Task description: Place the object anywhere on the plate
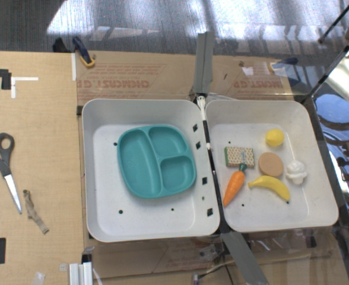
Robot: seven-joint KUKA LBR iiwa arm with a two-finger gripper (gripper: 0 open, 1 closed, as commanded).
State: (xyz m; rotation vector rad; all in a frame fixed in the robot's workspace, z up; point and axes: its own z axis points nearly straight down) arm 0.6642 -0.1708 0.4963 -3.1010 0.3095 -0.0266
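We see two white bins: left bin [97, 177] holds a teal plate [156, 161] w/ three sections. In the right bin [317, 206], centre-right of frame: orange carrot [234, 186] w/ green top, yellow banana [270, 186], yellow ball [275, 138], tan round disc [271, 164], white lumpy item [295, 171], and a small block [239, 156] w/ a green-and-beige checked pattern. Left of frame: scissors [2, 165], grey handles, on light brown cardboard [32, 135] w/ red print at the top.
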